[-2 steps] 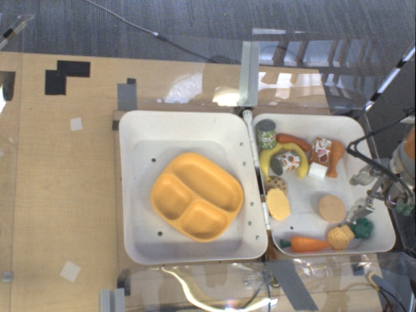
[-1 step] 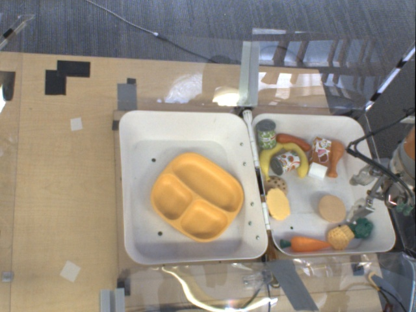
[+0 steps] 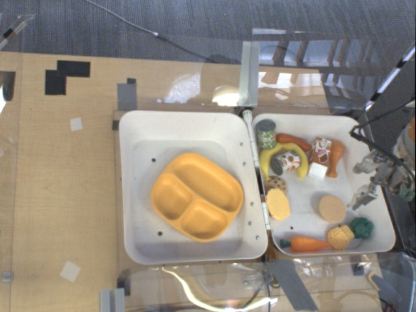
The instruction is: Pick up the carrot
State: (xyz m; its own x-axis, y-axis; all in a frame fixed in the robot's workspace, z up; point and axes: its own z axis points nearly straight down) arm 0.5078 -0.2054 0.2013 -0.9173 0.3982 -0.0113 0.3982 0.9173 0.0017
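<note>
The carrot (image 3: 309, 244) is orange with a green top and lies flat along the front wall of the right bin (image 3: 387, 239). Next to its right end sit a small pineapple (image 3: 340, 236) and a broccoli piece (image 3: 362, 227). My gripper (image 3: 363, 182) comes in from the right edge over the right side of this bin, above and to the right of the carrot. Its two fingers stand apart with nothing between them, so it is open.
The right bin also holds a green can (image 3: 266, 135), a banana (image 3: 286, 158), a drumstick (image 3: 335, 157), a red box (image 3: 320, 151), a yellow disc (image 3: 279, 205) and a tan disc (image 3: 332, 208). A yellow divided plate (image 3: 197, 195) lies in the left bin (image 3: 136, 174).
</note>
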